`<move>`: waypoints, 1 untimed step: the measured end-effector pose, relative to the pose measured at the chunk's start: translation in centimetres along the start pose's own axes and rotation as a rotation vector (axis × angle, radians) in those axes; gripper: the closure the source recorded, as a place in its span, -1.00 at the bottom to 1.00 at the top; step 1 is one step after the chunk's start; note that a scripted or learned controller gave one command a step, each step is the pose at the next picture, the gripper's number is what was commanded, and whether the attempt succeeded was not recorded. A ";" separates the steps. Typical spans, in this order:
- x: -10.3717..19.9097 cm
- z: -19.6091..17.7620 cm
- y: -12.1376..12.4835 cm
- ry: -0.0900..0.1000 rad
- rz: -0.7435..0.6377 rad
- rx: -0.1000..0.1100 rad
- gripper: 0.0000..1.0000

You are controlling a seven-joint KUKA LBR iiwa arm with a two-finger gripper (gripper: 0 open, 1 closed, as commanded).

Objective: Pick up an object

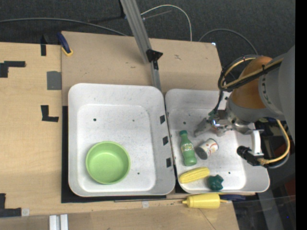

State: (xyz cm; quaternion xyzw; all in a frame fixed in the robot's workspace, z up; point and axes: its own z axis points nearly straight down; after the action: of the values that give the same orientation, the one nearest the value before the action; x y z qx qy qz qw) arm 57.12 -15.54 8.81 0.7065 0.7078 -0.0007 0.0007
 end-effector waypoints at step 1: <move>0.1 -1.1 0.0 0.001 -0.001 0.001 1.00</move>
State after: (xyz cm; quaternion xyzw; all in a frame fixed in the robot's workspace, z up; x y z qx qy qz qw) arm 57.12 -15.46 9.88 0.7061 0.7082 -0.0005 -0.0002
